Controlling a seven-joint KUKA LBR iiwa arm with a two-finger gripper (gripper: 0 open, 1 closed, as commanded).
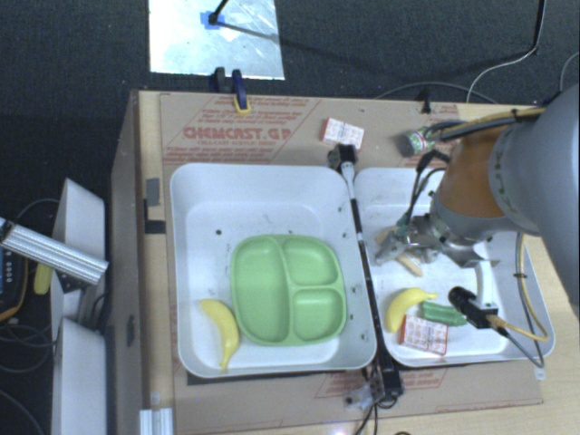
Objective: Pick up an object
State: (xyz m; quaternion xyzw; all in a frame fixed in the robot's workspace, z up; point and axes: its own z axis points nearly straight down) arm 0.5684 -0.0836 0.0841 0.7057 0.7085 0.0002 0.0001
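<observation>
My gripper [397, 247] is low in the left part of the right bin [507, 352], with the grey arm and its orange band [471, 184] reaching in from the right. A small tan piece [413, 264] lies right beside the gripper; I cannot tell whether it is held. Just in front of it lie a yellow banana [404, 303], a green object [442, 313] and a red-and-white packet [422, 335]. The left bin [208, 198] holds a green divided plate [288, 288] and a second yellow banana [222, 330] at the plate's front left.
A black divider [356, 234] runs between the bins. A white label [343, 132] and a small green-and-white item [419, 140] lie on the cardboard behind the bins. Cables cross the right bin near a black connector [471, 306].
</observation>
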